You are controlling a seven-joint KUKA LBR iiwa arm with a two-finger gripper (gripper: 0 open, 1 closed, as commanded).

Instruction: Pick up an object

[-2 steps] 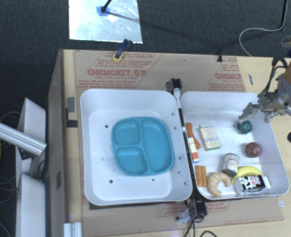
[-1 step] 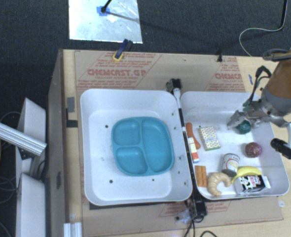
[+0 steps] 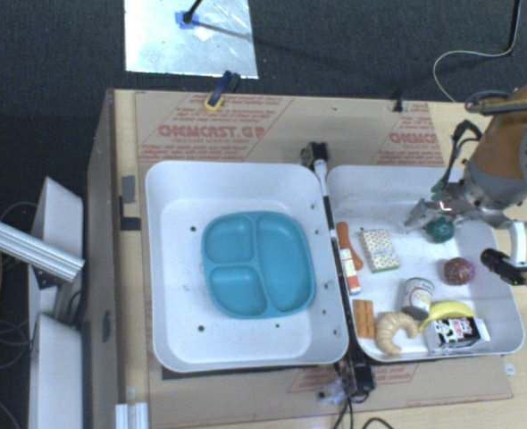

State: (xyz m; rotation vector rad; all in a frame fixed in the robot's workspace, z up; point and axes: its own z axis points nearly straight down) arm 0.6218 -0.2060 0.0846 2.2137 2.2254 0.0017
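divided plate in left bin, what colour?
Light blue, a turquoise shade. The divided plate shows clearly in the camera view, inside the left bin.

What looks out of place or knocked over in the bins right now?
Nothing looks spilled or broken. The can lies on its side among the crowded items at the right bin's front edge, with the banana resting against it. The blue plate sits flat in the left bin.

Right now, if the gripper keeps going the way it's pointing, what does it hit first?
Most likely the teal ball, which sits right at the gripper as it points down and leftward into the right bin. Depth is hard to judge from above, so it may already be touching it.
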